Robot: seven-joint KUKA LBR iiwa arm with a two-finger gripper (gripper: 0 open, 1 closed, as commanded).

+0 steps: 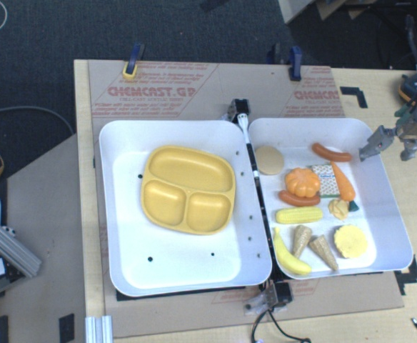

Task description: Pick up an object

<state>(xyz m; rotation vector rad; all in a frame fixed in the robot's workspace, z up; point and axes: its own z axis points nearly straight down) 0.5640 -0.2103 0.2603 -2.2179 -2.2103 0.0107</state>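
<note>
The gripper hangs at the right bin's upper right rim, just beyond the sausage; I cannot tell its state. The sausage lies near the bin's top, its long axis running left to right, tilted slightly downward at the right. The carrot below it points down-right. The left bin holds 1 yellow divided plate.

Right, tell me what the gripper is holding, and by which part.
Nothing. The gripper sits at the right bin's far right rim, apart from the toy food.
</note>
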